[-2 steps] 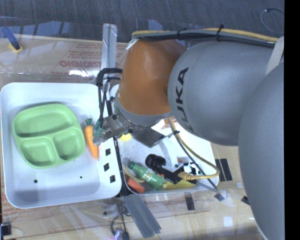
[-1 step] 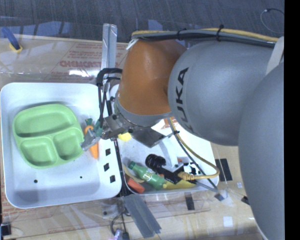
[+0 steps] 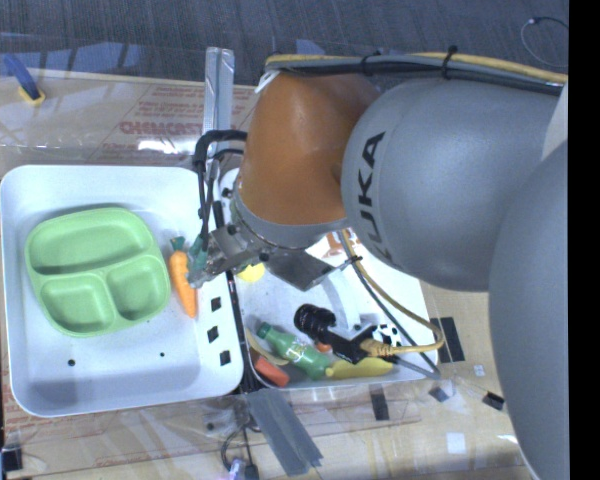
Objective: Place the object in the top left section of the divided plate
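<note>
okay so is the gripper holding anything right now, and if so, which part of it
Cannot be told. The gripper sits right by the toy carrot's leafy top over the left bin, but the grip itself is hidden.

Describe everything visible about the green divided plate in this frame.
The green divided plate looks like pale green matte plastic, rounded in outline, with three compartments: one long section along its upper side and two smaller ones below. It lies flat in the left bin, toward the upper middle. All three sections look empty. A toy carrot lies just off its right rim; contact cannot be judged.

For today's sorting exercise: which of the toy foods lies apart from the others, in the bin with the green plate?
The orange carrot: it lies beside the green plate, while the other toys pile in the right bin.
</note>
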You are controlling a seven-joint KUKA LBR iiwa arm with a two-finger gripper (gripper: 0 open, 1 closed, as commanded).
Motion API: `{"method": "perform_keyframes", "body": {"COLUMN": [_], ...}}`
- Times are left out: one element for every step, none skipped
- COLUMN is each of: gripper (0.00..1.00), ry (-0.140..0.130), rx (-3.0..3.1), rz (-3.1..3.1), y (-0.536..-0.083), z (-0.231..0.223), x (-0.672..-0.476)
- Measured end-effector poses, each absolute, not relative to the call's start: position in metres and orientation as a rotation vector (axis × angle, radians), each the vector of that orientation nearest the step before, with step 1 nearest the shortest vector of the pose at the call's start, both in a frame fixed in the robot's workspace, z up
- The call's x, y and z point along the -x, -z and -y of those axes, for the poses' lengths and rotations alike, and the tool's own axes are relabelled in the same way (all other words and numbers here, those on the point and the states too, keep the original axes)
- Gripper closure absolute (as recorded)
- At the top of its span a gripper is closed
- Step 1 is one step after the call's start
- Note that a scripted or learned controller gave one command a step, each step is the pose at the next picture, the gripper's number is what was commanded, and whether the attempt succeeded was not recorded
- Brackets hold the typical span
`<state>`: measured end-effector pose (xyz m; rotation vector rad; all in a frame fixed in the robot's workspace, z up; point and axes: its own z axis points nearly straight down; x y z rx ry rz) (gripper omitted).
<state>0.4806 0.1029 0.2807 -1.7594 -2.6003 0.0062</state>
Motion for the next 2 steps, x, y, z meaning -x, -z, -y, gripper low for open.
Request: {"method": "perform_keyframes", "body": {"gripper": [0.0,0.0], "ry": [-0.007,0.001], "rx": [1.759,1.653], "rz": [2.601,2.672], "y": [-0.281,-0.4], "z": [-0.103,-0.126], "x": [-0.481,-0.476]}}
